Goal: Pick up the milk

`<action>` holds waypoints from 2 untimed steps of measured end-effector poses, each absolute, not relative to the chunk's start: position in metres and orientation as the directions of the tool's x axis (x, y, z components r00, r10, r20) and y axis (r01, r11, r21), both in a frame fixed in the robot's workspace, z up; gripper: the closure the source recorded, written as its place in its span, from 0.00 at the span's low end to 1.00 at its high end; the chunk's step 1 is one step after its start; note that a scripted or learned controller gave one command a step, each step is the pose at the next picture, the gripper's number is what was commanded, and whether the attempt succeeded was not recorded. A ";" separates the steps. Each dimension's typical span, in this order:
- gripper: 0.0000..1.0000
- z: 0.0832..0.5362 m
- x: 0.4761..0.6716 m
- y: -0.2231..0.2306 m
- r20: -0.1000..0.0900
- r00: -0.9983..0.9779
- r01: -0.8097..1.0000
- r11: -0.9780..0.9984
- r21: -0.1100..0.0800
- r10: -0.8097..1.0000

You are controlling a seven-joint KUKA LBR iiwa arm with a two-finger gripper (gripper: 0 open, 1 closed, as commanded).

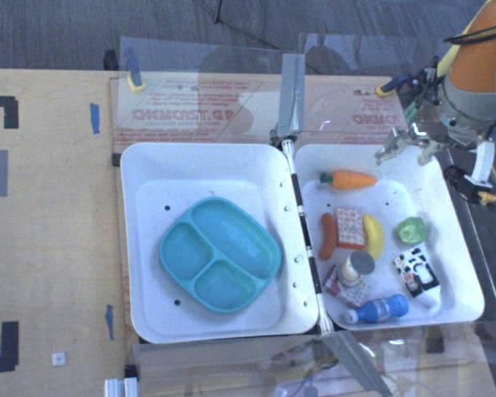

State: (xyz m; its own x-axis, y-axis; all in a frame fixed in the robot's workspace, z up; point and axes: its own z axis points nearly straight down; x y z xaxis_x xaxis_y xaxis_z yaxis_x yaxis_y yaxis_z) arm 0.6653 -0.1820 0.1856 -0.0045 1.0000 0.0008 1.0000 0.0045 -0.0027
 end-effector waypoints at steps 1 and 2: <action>0.00 0.109 0.667 -0.204 0.000 0.000 1.000 0.000 -0.003 1.000; 0.00 0.097 0.603 -0.214 0.005 -0.040 0.999 0.040 -0.003 0.999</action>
